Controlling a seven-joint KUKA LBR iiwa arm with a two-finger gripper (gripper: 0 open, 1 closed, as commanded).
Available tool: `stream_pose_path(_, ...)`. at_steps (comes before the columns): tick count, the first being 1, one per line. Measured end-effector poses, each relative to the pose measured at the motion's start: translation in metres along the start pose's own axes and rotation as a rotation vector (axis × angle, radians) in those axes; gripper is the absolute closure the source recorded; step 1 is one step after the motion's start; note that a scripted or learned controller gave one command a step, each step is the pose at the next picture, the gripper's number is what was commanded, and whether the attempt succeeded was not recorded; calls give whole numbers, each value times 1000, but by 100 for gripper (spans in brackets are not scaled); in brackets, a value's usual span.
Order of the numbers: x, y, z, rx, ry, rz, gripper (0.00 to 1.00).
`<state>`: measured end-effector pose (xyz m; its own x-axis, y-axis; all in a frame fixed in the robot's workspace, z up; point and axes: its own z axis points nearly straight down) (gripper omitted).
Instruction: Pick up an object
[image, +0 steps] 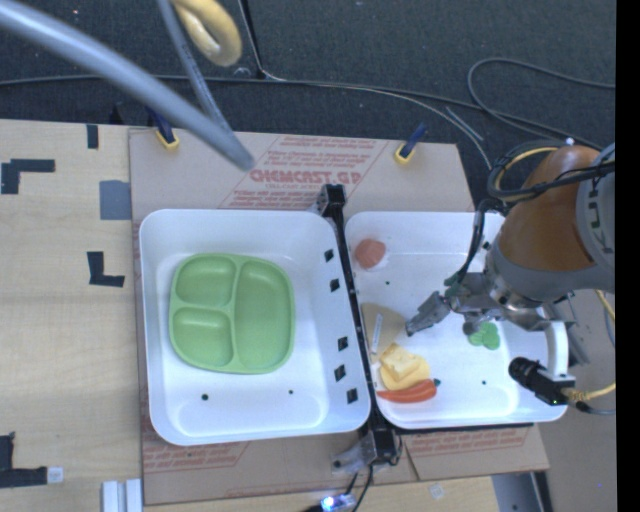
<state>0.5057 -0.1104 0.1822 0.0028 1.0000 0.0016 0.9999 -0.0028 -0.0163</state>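
From my remote station, the arm (555, 225) is cut off at the right of the frame, and its wrist covers part of the right bin (420, 235) and half-hides a small green object (487, 337) whose shape I cannot make out. The gripper (425, 315) is too dark and small for me to read. A blurred grey pole (120, 70) leaves the frame's top left corner.
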Motion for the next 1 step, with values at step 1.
stream_pose_path(1,1,3,-7,-14,-1,-4,0)
